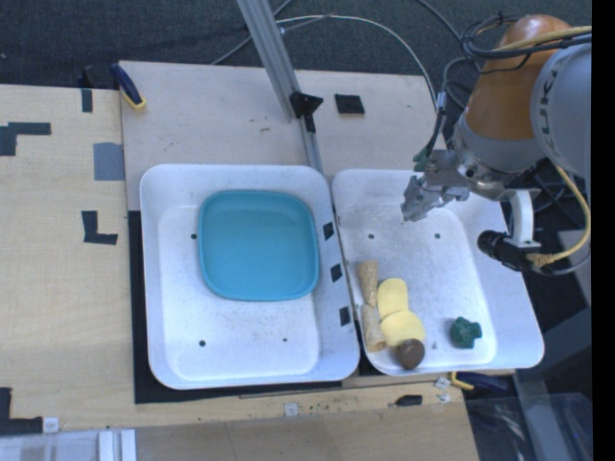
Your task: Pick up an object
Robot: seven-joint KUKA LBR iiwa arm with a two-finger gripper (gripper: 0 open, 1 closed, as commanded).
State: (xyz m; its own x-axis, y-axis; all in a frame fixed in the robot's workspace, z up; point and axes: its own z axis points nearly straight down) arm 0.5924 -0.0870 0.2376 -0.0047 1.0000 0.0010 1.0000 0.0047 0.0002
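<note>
Camera view shows the pincer (pixel 416 206) hanging over the far part of the right bin (pixel 500 286), and whether its tips are apart or together I cannot tell. Nearer than it lie a yellow object (pixel 392 299), a tan stick (pixel 368 281), a brown lump (pixel 410 353) and a green object (pixel 465 331); well to its left sits a blue plate (pixel 258 244).

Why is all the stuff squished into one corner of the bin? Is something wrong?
Nothing looks broken or spilled. The yellow object, the tan stick and the brown lump just crowd the right bin's near-left corner, touching. The green piece sits apart. The blue plate lies flat in the left bin.
</note>
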